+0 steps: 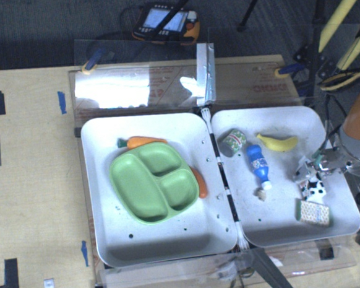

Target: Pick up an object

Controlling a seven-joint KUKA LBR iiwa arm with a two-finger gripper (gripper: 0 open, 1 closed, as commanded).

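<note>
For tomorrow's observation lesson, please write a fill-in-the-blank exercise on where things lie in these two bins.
1. The green divided plastic tray lies in the ____ white bin.
2. The yellow banana lies in the right white bin, beside a small ____ bottle with a white cap.
3. An ____ carrot-shaped toy pokes out from under the tray's far edge.
4. The two-finger gripper hangs over the ____ bin.

Missing words: left; blue; orange; right

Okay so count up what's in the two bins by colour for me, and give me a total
Green: 2, divided plate and can
Orange: 1, carrot
Yellow: 1, banana
Blue: 1, bottle
Black-and-white: 1, toy
Pale speckled: 1, block
Total: 7
</note>
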